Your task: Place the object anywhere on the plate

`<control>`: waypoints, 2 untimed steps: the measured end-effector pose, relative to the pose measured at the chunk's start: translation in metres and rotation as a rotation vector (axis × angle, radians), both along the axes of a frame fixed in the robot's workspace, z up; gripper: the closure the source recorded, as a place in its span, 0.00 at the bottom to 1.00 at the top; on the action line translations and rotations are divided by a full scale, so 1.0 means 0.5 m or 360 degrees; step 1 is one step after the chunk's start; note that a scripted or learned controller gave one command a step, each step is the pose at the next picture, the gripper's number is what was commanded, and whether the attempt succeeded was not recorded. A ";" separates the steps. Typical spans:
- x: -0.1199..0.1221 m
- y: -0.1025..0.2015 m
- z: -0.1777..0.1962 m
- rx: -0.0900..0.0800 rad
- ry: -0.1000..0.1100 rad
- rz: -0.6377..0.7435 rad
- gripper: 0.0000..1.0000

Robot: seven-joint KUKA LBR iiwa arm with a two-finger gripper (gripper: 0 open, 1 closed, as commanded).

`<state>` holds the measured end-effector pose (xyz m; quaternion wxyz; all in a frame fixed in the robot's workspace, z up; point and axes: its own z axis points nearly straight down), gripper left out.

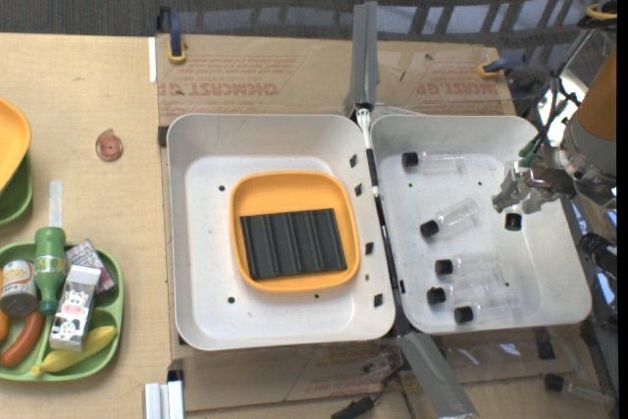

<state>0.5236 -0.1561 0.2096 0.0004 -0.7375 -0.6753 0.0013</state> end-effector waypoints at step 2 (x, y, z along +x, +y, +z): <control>0.270 -0.112 0.057 -0.0002 -0.0004 0.0454 1.00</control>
